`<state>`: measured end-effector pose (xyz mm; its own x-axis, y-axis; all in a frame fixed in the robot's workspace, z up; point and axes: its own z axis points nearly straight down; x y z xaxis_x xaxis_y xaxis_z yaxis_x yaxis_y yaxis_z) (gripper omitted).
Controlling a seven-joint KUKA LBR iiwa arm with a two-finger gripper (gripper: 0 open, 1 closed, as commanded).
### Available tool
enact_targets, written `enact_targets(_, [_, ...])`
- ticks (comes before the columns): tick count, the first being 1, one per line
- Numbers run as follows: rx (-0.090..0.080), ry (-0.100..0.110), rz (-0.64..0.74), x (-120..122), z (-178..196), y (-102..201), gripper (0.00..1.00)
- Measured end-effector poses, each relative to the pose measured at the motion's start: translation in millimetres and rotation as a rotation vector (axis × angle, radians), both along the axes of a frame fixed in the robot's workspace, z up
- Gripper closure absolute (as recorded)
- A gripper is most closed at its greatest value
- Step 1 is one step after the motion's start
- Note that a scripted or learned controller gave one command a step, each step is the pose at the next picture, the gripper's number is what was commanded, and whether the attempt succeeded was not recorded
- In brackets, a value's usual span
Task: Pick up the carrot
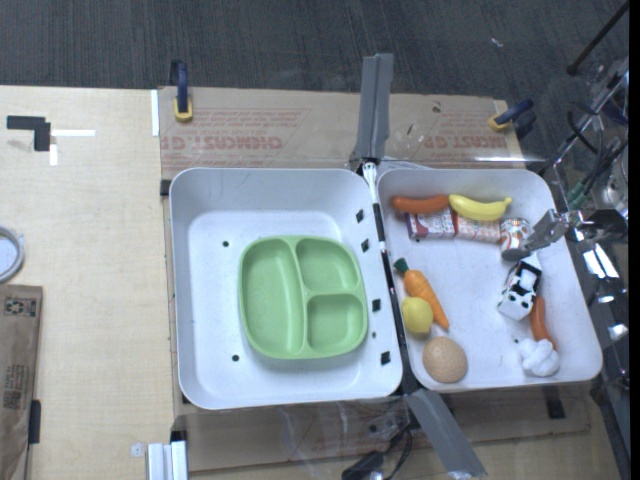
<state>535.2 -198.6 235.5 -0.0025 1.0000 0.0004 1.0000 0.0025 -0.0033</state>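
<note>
Single fixed camera above the surface (80, 218), looking down at a slant on both bins (200, 268) from moderate range.

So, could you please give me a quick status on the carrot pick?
Pincer at right bin's right edge, nothing between fingers. Carrot untouched at bin's left side, far from pincer. Lemon touching carrot; egg just below.
</note>
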Motion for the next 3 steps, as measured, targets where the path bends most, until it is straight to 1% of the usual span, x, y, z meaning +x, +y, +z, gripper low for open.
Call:
enact_targets(1, [0.001,-0.001,0.275,-29,-41,68,0.00])
enact_targets(2, [0.000,-0.001,0.120,-38,-145,99,0.00])
enact_targets(3, [0.000,-0.001,0.116,-37,-136,98,1.00])
